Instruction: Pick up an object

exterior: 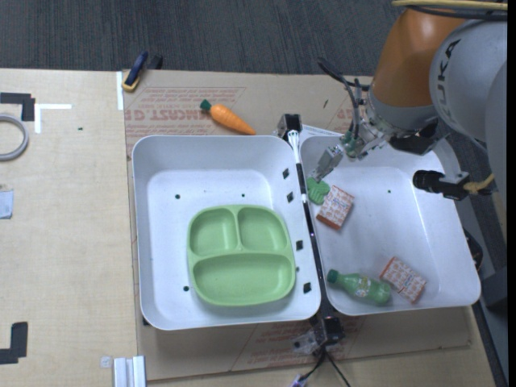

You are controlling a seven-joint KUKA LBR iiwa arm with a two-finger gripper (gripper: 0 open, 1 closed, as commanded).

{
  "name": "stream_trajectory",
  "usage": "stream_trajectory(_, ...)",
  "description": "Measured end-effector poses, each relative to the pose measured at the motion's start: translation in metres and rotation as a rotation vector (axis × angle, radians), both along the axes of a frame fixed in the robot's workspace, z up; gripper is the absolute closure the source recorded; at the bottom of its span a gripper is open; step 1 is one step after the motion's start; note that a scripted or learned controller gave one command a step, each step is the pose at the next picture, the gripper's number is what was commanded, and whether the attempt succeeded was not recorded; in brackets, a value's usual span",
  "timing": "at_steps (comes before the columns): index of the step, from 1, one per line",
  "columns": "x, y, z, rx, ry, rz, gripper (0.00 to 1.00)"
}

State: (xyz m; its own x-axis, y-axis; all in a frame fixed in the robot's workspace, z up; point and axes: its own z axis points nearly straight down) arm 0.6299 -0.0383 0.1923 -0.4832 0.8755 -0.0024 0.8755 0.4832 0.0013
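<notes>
claw (329,164) hangs by right white bin's (451,240) far-left corner, grip state unclear; small green block (318,191) lies just below it, toward near edge

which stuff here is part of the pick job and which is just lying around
Job:
gripper, low in the right bin
small green block
patterned packet
green bottle
second packet

Lying about:
green divided plate in the left bin
toy carrot on the cardboard
blue-yellow tool

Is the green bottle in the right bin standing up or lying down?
Lying down. The green bottle rests on its side on the floor of the right bin, cap toward the divider, beside a small patterned packet.
</notes>
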Motion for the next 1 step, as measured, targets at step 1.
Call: stream_trajectory(1, -0.1097, 0.0228, 0.0, 0.001, 0.002, 0.252, 0.0)
